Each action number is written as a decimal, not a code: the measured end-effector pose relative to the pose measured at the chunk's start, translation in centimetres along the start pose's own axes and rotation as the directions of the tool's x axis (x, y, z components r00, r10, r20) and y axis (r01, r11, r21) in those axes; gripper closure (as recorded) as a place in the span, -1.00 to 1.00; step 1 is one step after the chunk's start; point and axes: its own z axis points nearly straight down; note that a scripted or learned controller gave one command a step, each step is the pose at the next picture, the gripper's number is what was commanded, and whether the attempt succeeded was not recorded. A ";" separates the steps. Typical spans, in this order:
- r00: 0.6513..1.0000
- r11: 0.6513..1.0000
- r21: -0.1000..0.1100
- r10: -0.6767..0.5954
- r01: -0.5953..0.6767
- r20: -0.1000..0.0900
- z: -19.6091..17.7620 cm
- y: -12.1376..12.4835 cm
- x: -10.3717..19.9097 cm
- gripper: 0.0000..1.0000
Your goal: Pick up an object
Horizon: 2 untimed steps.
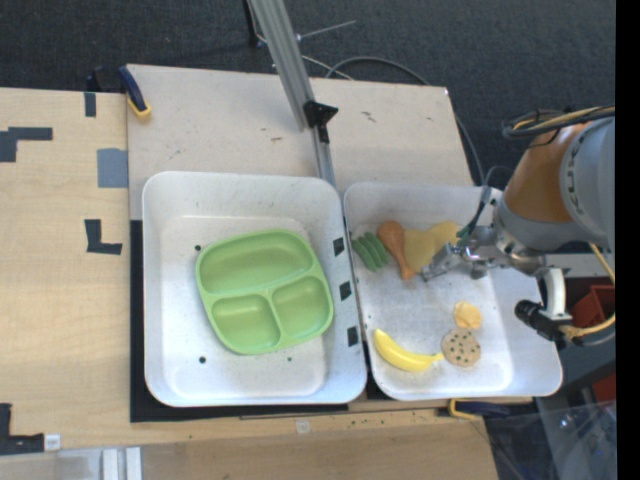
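The right bin [530, 368] holds several toy foods. A green piece [369, 251] lies at its left, next to an orange-brown drumstick [395, 246]. A yellow wedge [435, 238] lies right of the drumstick. My gripper [441, 263] hangs low over the bin, right at the wedge's lower edge and close to the drumstick; nothing shows lifted in it. Toward the front lie a yellow banana [404, 353], a round speckled cookie [460, 348] and a small orange-yellow piece [467, 316].
The left bin [165, 268] carries a green divided plate [264, 290]. A grey metal pole [290, 58] slants down to the wall between the bins. The arm's orange band [540, 183] and cables sit over the right bin's right side.
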 end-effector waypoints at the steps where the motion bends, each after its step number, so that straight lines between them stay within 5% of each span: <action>1: 1.000 1.000 0.000 -0.001 0.001 -0.001 -1.1 0.0 0.1 1.00; 2: 1.000 1.000 -0.005 0.000 0.000 -0.001 -7.1 -0.3 0.7 1.00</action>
